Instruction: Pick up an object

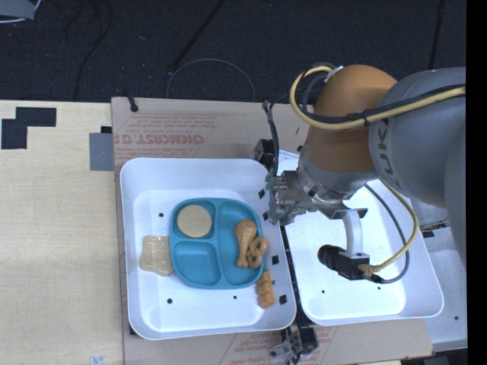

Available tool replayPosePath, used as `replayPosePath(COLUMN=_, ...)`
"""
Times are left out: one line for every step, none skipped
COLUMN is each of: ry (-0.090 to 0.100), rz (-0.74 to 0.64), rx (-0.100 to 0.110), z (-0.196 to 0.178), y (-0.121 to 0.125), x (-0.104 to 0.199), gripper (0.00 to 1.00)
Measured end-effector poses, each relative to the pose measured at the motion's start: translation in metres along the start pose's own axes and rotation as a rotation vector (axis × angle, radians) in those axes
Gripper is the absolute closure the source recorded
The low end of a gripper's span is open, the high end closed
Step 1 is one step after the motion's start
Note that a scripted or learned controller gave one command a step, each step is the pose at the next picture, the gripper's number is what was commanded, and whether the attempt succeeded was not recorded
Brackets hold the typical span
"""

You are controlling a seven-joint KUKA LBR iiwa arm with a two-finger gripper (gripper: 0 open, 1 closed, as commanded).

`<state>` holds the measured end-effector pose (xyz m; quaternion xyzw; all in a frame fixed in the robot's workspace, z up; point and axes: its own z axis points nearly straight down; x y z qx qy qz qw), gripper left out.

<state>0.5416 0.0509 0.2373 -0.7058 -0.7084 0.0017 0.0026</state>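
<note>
At the near edge of the pale wooden worktop [53, 280], on the view's left: a shallow white plastic bin [129, 303], and on its floor a small tan ridged block [265, 289] just beside the front right corner of a blue plastic compartment tray [199, 268]. Left of the tray, flat on the bin floor, a pale beige slab with a wavy edge [156, 255].

Further back, in the tray's right compartment: a tan drumstick-shaped piece [249, 242], lying lengthwise and leaning on the compartment wall. Judged the likeliest pick. Probably light moulded plastic, stiff, smooth and a little slippery, not fragile. Best taken across the narrow shank towards the far end, not over the knobbly near end, where a pinch might skid off. Tray walls close on both sides, so little room for a wide approach.

In the far left compartment, a round flat tan disc [193, 220], low and hard to get under.

Beyond that, over the wall between this bin and the second shallow white bin [396, 295]: the dark gripper [275, 202], tucked beneath the grey and orange arm [358, 128]. Open or closed, impossible to tell from this angle; nothing seen held. Near the far end of the drumstick-shaped piece, up and to its right, apart from it and not touching.
</note>
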Motion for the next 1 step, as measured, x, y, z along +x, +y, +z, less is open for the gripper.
replayPosePath(ry=-0.001, rz=0.000, rx=0.001, z=0.0174, y=-0.0102, x=0.0525, gripper=1.00)
